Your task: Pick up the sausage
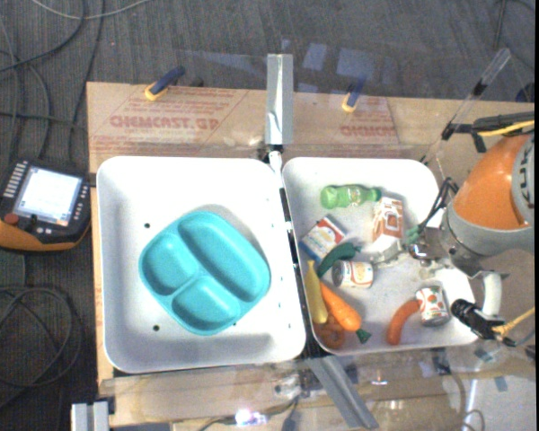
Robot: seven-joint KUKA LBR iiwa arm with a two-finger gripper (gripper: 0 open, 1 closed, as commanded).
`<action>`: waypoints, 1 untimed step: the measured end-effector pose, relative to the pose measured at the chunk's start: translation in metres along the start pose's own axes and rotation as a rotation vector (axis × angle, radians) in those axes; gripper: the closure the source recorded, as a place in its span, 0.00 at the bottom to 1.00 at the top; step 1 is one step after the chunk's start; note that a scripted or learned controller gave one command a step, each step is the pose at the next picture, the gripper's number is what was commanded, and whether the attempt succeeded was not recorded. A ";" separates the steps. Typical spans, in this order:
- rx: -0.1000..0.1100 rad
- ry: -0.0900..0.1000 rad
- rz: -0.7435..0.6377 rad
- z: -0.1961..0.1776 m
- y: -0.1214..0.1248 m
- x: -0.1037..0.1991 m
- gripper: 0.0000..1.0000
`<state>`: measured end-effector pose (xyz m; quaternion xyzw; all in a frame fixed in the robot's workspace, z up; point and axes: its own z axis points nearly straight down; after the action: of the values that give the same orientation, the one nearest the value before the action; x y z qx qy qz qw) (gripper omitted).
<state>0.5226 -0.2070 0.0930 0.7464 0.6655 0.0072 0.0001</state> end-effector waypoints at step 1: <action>-0.001 -0.016 0.241 0.004 0.049 0.031 0.00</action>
<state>0.5752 -0.1813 0.0896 0.8211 0.5708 0.0016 0.0052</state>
